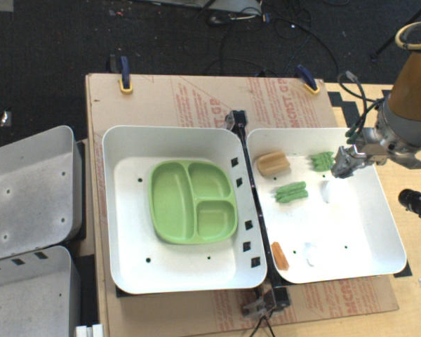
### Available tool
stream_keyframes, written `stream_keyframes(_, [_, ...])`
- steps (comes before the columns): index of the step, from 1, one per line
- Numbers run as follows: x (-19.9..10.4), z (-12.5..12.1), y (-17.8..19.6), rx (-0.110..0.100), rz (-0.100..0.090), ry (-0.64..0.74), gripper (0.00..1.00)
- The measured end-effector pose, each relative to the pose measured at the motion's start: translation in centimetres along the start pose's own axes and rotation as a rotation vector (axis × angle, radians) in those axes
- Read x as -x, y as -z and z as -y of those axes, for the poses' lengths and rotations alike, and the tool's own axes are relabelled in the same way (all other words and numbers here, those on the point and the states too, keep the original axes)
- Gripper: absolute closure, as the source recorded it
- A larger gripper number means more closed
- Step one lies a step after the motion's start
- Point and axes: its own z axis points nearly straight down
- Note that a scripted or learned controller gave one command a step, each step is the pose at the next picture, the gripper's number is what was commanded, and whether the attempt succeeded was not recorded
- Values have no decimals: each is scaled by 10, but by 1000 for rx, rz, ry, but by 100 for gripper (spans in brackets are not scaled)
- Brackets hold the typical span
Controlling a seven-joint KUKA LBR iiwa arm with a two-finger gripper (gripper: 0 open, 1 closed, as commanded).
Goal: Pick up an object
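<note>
In the right bin [379,209], a hot dog [279,256] lies near the front-left corner, its length running front to back. Farther back lie beans [291,192], a bun [273,163] and peas [322,161], just left of the gripper [342,168]; whether it is parted, I cannot tell.

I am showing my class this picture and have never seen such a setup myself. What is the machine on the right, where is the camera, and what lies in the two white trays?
The machine is a robot arm, grey with an orange band, reaching in from the right. Its gripper hovers low over the right bin, close to a green piece; nothing can be seen held. The one camera sits above the bench, looking down at a slant. The left bin holds a green divided plate. The right bin holds toy-like food: a tan bread-like piece, a green bean bundle and a small orange piece. The bins rest on a board clamped to the bench.
</note>
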Motion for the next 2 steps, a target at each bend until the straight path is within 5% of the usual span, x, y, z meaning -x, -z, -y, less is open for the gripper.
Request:
stream_keyframes(1, [0, -1, 35, -1, 0, 0, 100])
stream_keyframes(2, [-50, -8, 16, -7, -3, 5, 100])
